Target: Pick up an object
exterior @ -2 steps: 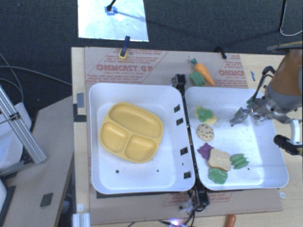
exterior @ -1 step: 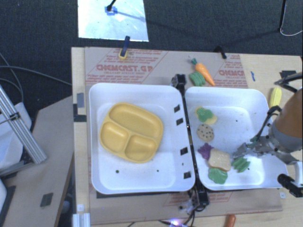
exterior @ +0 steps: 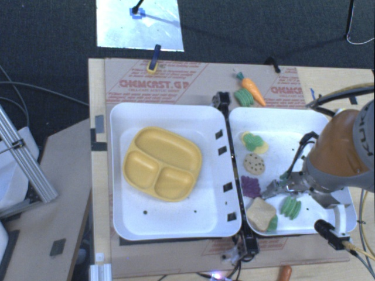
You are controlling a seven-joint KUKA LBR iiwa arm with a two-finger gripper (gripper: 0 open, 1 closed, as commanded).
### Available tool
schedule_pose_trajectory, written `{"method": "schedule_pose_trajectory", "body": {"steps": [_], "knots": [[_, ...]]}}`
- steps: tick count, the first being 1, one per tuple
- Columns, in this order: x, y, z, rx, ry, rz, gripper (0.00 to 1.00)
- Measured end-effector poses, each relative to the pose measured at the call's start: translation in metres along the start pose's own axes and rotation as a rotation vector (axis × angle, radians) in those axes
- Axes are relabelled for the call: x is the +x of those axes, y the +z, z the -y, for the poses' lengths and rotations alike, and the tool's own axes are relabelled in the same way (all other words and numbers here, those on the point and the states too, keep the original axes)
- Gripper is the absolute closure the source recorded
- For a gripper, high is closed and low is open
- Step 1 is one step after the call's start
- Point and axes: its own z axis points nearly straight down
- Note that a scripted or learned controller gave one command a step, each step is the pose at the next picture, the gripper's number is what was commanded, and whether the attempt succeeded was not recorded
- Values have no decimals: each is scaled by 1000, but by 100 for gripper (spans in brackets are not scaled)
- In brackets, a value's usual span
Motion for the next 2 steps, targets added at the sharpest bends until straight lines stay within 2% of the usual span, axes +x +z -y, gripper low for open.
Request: {"method": "schedule_pose_trajectory", "body": {"steps": [1,2], "knots": [[44,0,-1,0,1,1,0],[41,-10,-2,-3,5,2,100]]}}
